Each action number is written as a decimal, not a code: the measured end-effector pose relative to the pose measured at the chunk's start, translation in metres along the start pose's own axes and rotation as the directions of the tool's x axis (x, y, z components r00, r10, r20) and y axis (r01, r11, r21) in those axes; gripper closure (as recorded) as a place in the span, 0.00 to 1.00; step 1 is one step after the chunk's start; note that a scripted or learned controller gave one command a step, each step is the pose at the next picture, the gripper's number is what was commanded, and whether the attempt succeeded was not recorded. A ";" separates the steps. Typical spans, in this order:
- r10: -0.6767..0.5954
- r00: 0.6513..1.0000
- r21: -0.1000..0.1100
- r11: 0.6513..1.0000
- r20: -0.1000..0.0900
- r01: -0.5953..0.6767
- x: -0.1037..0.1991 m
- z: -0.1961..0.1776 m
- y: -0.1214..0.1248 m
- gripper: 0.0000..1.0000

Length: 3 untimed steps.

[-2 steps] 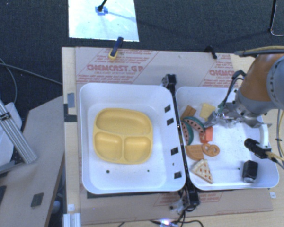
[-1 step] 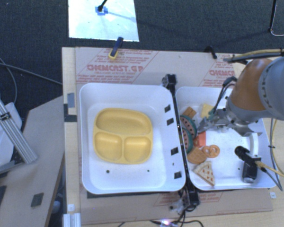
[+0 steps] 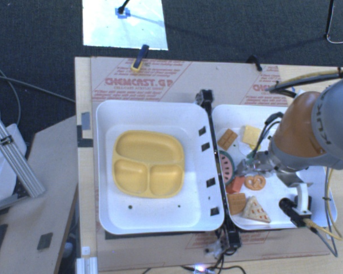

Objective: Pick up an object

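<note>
The gripper, its finger state impossible to tell, hangs above a round pretzel beside a triangular toy pizza slice, tip pointing far, in the glossy right bin.

A yellow divided plate lies in the left bin. A blue-yellow clamp sits at 12 o'clock from it.

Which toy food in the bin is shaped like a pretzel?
The small orange-brown pretzel in the right bin, just under the gripper. It has loops with holes; the pizza slice and the crackers around it are solid.
</note>
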<state>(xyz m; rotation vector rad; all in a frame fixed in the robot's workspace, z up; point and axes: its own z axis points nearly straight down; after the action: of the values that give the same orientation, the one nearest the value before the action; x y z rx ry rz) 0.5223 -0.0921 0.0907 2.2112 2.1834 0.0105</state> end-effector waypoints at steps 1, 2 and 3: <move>-0.006 1.000 0.006 1.000 -0.009 0.006 0.002 -0.010 0.002 1.00; -0.022 1.000 0.024 0.999 -0.022 0.022 0.056 -0.100 -0.034 1.00; -0.014 1.000 0.027 1.000 -0.020 0.015 0.052 -0.096 -0.033 0.00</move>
<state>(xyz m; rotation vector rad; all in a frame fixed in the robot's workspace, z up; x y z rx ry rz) 0.4871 -0.0375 0.1844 2.2186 2.2228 0.0026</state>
